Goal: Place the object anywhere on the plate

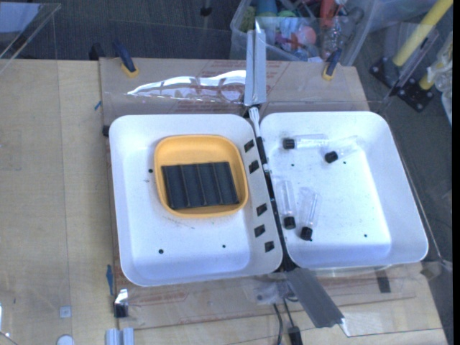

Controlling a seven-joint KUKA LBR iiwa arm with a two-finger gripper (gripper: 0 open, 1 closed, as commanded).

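A yellow square plate [167,155] with rounded corners sits in the left white bin [144,254], a little above the bin's middle. A black ridged rectangular block [200,185] lies flat on the plate and covers most of its floor. In the right white bin [374,218] lie several clear vials with black caps. One vial [310,143] is near the back, another [343,150] is beside it, and two more [286,196] [310,207] lie close to the divider.
A row of black tabs [259,208] runs down the seam between the bins. An upright metal strip [254,63] stands behind the seam. A clear crate of colourful items [302,13] sits beyond the bench. Blue clamps [126,62] hold the backboard.
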